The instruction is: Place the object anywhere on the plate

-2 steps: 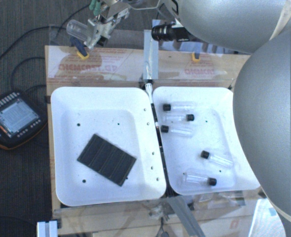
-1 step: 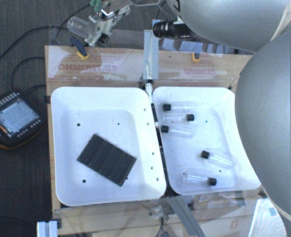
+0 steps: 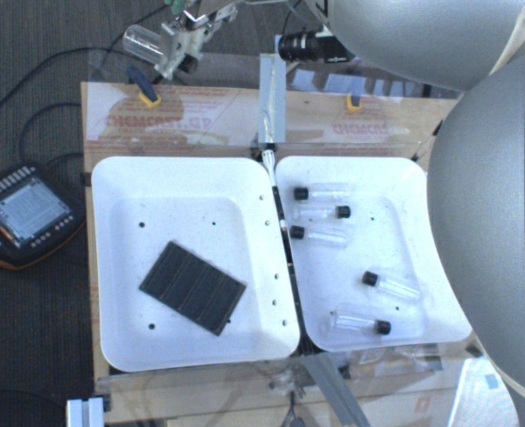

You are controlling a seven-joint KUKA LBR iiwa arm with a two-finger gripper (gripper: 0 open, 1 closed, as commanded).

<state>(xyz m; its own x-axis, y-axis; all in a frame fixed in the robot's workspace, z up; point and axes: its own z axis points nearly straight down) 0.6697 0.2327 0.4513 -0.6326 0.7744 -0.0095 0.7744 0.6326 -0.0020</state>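
At the upper left of the frame we see the tool [image 3: 184, 34] closed on a clear vial [image 3: 145, 43], beyond the table's far edge. The dark ridged plate [image 3: 192, 288] lies in the left bin [image 3: 120, 185]; five vials rest in the right bin [image 3: 405, 185].

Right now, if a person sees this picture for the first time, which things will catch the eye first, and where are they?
First the big grey arm filling the upper right. Its gripper is above the far edge of the bench, with a clear vial between its fingers. Next come the dark ridged plate lying at an angle in the left bin, and five clear black-capped vials scattered in the right bin.
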